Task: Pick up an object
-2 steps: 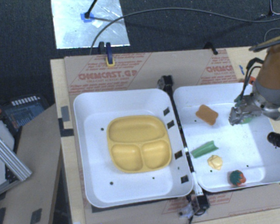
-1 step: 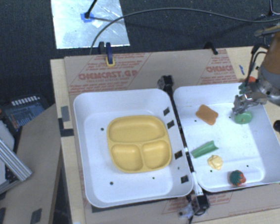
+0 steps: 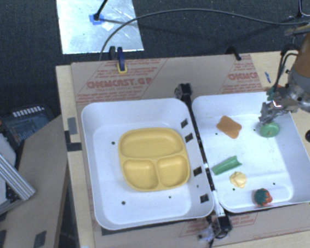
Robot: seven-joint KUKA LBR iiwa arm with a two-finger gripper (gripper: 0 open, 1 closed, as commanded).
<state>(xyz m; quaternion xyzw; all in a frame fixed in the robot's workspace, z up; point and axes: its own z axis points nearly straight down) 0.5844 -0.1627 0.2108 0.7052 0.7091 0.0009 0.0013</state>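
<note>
- Hand (image 3: 268,118) low over the right bin (image 3: 296,158), at about 1 o'clock within it, right at the top edge of a green round object (image 3: 270,130). Whether it grips, or is spread or clenched: cannot tell.
- Green round object sits near the right bin's far right side; hand appears to touch or overlap it from above.
- Right bin, other contents: orange flat piece (image 3: 229,126) at about 11 o'clock; green long piece (image 3: 225,165) at about 8 o'clock near the divider; pale yellow lump (image 3: 238,179) just below it; red-and-green item (image 3: 262,196) at 6 o'clock near the front wall. All well apart from the hand.
- Left bin (image 3: 97,126) holds a yellow divided tray (image 3: 150,158), three compartments, lying flat near the middle.
- Both bins rest side by side on a cardboard sheet (image 3: 139,75) on the bench.
- Arm (image 3: 309,71) comes in from 3 o'clock, orange band above the wrist, wrist angled down and toward 9 o'clock.
</note>
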